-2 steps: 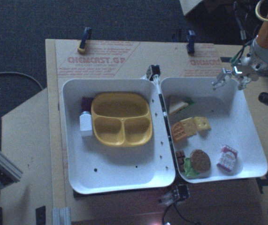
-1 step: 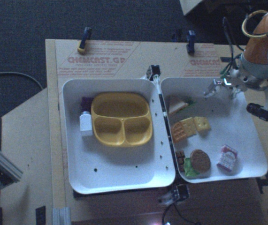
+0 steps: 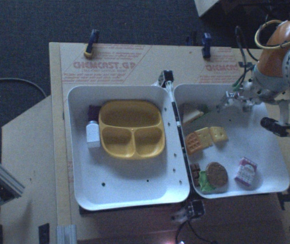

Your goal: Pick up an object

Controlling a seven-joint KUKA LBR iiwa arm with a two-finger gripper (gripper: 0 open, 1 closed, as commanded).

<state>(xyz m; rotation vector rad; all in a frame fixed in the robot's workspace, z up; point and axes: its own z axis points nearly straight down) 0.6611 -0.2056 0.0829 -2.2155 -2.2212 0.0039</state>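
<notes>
Behind both bins, bench board [image 3: 109, 65] printed "GICHCAST" in faint red, claw [image 3: 231, 99] over right bin [image 3: 271, 156], grip state unclear

arm [image 3: 287, 60]: grey | orange band | yellow cable loop [image 3: 266, 32]

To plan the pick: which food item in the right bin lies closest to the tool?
The pale wedge at the bin's upper left, above the yellow crackers, lies nearest the tool.
</notes>
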